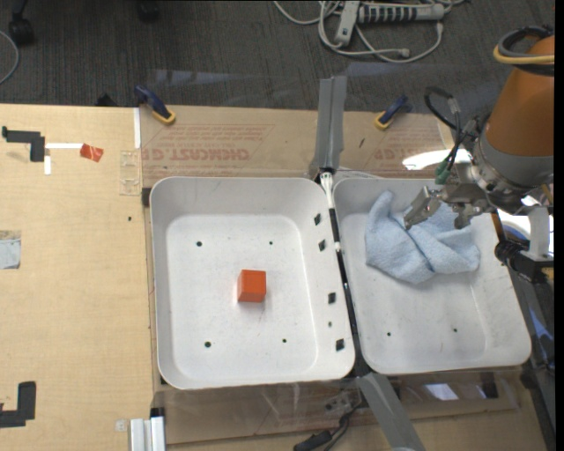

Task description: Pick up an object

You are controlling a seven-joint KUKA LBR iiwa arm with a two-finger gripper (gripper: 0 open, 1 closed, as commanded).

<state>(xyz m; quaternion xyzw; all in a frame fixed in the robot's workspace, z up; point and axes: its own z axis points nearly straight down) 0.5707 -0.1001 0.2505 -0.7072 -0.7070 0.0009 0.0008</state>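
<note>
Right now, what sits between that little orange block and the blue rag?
In the camera view, bare white bin floor, then the two bins' touching rims separate the orange block from the blue rag.

A robot lab is shown. Two white bins (176,264) are set on a cardboard sheet (247,145) held by clamps (154,103), a power strip (397,12) with cables lies on grey carpet (220,44), and a robot arm (524,114) is mounted nearby.

Two white bins on counter. Red block (252,286) mid left bin (176,291). Crumpled blue cloth (414,242) at right bin's (493,335) far edge; gripper (438,211) spread just above it.
</note>
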